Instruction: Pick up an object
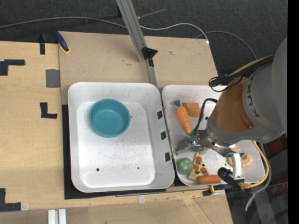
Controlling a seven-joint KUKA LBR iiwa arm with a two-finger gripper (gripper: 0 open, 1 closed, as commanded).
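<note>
A wooden worktop (28,125) carries two shallow white plastic bins side by side. The left bin (117,171) holds a round teal plastic bowl (110,117). A grey arm with an orange band (233,111) reaches over the right bin (205,90), its tool (194,141) low among toy foods; whether it grips anything cannot be told. Near it lie an orange toy carrot (183,117), a green ball-shaped toy (185,165), and a pizza-slice toy (198,166).
</note>
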